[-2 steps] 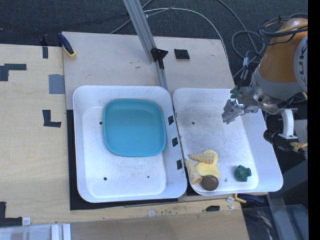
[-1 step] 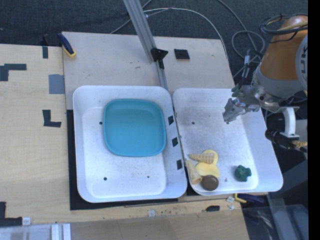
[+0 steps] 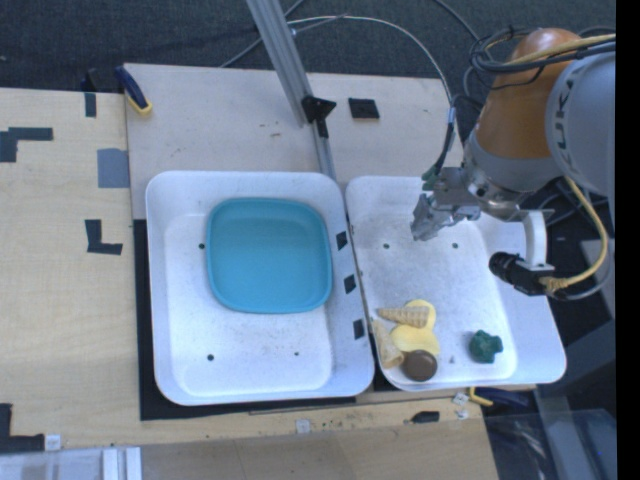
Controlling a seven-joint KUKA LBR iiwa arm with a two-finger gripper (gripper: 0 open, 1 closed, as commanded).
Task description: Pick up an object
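Note:
My gripper [image 3: 428,224] hangs over the upper middle of the right bin [image 3: 460,278], pointing down. At that bin's front edge lies a yellow toy ice-cream cone [image 3: 403,316] on a yellow lump, with a brown ball [image 3: 419,365] just in front of it. A small dark green object [image 3: 485,346] sits near the front right corner. All of these lie well in front of the gripper and apart from it. A square teal plate [image 3: 268,254] rests in the left bin [image 3: 180,348].
A slanted metal pole [image 3: 290,63] rises behind the bins. A black cable connector [image 3: 512,271] juts over the right bin's right edge. A yellow and blue clamp [image 3: 133,90] lies at the bench's back left.

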